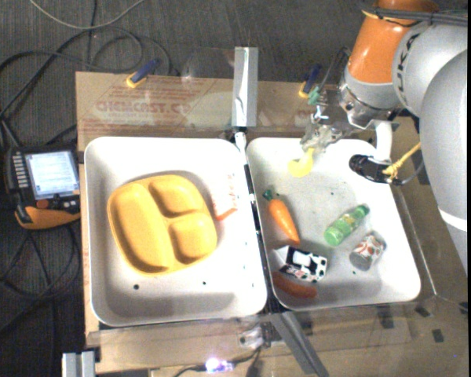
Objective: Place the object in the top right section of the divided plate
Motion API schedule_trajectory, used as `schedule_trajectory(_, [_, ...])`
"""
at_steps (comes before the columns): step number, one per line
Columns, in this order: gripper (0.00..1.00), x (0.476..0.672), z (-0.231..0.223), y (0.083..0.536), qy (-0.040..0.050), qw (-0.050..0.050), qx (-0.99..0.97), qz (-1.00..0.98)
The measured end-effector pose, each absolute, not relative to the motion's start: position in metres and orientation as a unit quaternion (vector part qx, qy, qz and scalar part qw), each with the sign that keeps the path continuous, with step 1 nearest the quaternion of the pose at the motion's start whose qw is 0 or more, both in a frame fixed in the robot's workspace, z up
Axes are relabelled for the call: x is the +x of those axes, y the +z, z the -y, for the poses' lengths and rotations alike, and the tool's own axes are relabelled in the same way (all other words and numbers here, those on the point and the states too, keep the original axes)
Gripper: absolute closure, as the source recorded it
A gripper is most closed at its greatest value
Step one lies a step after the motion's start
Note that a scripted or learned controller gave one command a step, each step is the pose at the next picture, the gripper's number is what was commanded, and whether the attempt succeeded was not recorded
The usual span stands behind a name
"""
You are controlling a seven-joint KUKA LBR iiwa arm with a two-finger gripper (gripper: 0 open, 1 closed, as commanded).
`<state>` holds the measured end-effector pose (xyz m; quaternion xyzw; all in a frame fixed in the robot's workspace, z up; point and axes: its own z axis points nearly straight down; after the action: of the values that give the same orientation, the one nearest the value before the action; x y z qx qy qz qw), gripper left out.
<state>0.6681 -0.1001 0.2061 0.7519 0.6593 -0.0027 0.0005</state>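
We saw the fingers (318, 136) above the right bin's (404, 246) far edge, gripping a small yellow object (301, 166) that hung below them. The yellow plate (129, 242) sat in the left bin (102, 289).

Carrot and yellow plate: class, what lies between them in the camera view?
Between the carrot and the plate lie bare white bin floor, the two bins' adjoining rims, and a small orange piece just right of the plate.

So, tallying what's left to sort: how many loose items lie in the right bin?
5. A carrot near the left wall, a green bottle mid-bin, a can right of it, a black-and-white toy and a red sausage at the front. The arm may hide others.
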Motion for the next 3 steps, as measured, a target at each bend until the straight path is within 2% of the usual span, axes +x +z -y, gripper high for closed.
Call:
schedule_trajectory(1, [1.00,0.634,0.102,0.190,-0.0020,-0.001,0.776,-0.631])
schedule_trajectory(2, [1.00,0.566,0.008,0.225,-0.0016,-0.001,0.760,-0.650])
schedule_trajectory(3, [1.00,0.499,-0.082,0.219,-0.0027,-0.002,0.820,-0.573])
